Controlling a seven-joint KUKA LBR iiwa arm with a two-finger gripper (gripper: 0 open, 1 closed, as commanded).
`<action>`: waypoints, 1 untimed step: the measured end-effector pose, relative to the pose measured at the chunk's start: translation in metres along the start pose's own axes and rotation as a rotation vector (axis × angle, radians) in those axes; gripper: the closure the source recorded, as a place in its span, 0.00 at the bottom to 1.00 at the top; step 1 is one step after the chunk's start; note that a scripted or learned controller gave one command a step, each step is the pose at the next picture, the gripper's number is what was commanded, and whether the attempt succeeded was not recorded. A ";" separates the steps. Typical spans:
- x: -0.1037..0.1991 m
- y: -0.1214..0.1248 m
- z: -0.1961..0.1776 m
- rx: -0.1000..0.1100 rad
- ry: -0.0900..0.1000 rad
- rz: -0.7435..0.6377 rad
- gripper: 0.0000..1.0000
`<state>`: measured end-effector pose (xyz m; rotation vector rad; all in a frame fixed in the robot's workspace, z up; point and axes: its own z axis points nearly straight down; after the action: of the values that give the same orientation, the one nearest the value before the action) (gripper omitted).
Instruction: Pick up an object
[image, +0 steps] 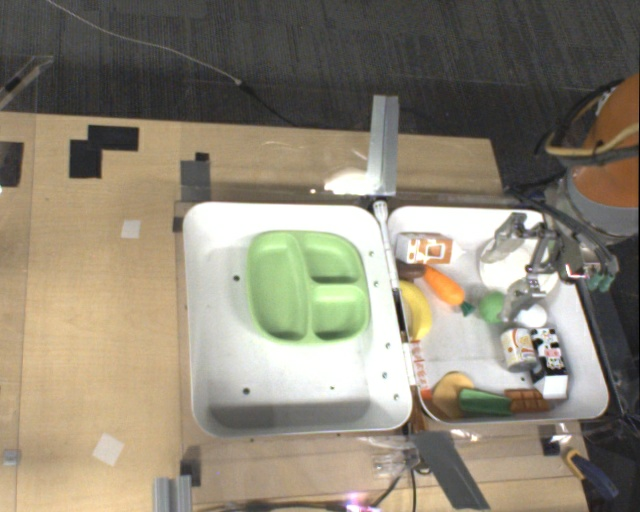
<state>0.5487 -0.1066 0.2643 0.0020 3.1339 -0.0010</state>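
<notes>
Nearest us, along the bottom wall of the right bin (590, 405), we see a tan piece (447, 383), a dark green piece (483, 402) and a brown one (527, 400) lying in a row against the wall, likely slid there rather than set. Just above them a small white-and-orange can (517, 347) and a black-and-white box (549, 360) sit touching each other. Mid-bin: a green ball-like toy (491, 306), an orange carrot (444, 286) and a yellow banana (419, 310) lying against the divider side, with an orange-and-white carton (426, 249) nearer the far wall. The task names no target, so any of these counts; the closest to the gripper (534, 268) are the green toy and the can, both just beside it. The gripper hangs low over the bin's right half, the arm's orange band (607, 188) at the frame edge. We can't tell how it is set: metal parts blur against the white floor, and nothing reads as caught in it. We judge the pick is not made yet. The left bin (215, 330) holds a green divided tray (306, 285), centred and well apart from the gripper. Clutter near the can risks a double contact or a nudge.
</notes>
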 end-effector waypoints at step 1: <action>-0.026 0.005 0.104 -0.002 0.009 -0.060 0.00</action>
<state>0.5758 -0.1016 0.1607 -0.0916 3.1418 0.0024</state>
